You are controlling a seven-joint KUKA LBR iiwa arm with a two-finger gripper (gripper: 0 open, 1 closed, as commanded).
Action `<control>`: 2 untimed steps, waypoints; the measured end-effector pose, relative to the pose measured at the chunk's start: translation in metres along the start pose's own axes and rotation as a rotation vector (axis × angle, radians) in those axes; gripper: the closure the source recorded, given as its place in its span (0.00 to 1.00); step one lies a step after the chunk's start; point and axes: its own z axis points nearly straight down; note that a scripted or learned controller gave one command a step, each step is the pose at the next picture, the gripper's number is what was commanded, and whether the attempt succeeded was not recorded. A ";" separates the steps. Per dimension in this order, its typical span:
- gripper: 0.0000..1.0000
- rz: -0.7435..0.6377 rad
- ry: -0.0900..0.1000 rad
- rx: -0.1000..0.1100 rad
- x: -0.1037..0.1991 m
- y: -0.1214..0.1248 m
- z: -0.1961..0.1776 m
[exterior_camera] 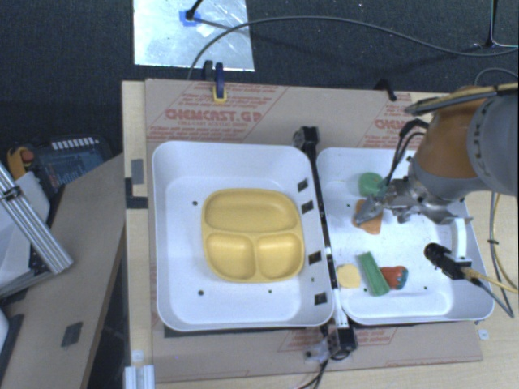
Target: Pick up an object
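Object: small orange block (pixel 371 224) in right white bin (pixel 405 302), directly under pincer tips, touching or just below them; cannot tell which.
Pincer: two-finger gripper (pixel 369 212), fingers narrowly parted, nothing visibly clamped.
Nearby: round green piece (pixel 371 183) just behind pincer; green stick (pixel 373 272) nearer camera.
Surface: brown printed board (pixel 243 112) beneath bins.
Room: dark carpet (pixel 65 47), silver foil sheet (pixel 192 23).

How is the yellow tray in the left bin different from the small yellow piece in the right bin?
The yellow tray is large with three compartments; the small yellow piece is flat and roundish. The tray lies mid-bin, the piece near the divider beside a green block. Both are pale yellow.
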 end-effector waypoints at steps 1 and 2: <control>0.00 0.000 0.000 0.001 0.000 0.000 0.032; 1.00 0.000 -0.001 -0.003 0.000 0.001 0.020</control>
